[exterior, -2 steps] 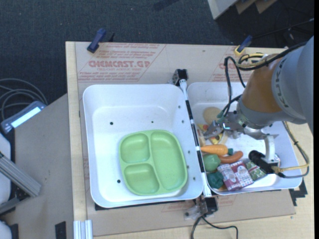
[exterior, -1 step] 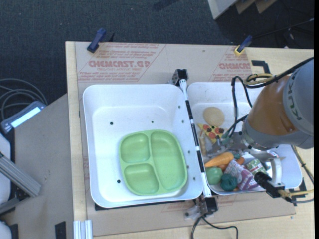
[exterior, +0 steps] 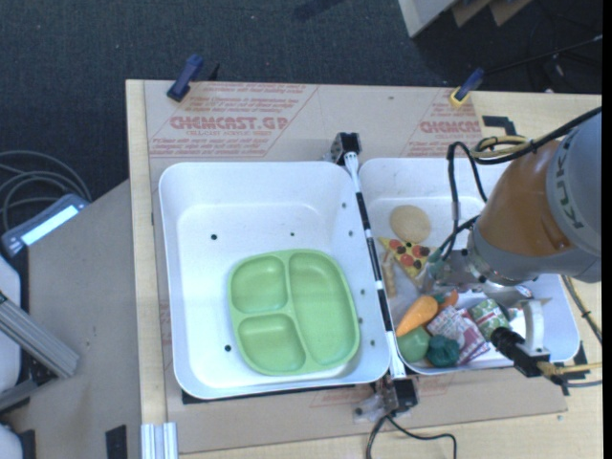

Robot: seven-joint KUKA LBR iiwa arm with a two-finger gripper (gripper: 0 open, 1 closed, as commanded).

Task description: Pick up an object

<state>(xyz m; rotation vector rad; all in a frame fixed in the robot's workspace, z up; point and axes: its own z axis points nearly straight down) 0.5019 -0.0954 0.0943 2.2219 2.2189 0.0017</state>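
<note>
The right bin [exterior: 413,174] holds several toy foods: a tan round cookie [exterior: 410,223], a small pizza slice with red dots [exterior: 409,255], an orange carrot [exterior: 417,315], a green round piece [exterior: 414,345], a dark teal piece [exterior: 443,352] and a red-and-white checked packet [exterior: 456,330]. My gripper [exterior: 449,277] reaches down into this bin from the right, just above the carrot's thick end and beside the pizza slice. Its tips are hidden among the items and under the wrist. A green divided plate [exterior: 291,310] lies in the left bin [exterior: 201,199].
The grey and orange arm [exterior: 535,218] covers the right half of the right bin. A black divider clamp [exterior: 346,145] sits between the bins. Cables run along the bench's right edge. Blue and yellow clamps [exterior: 184,78] hold the board's back corners.
</note>
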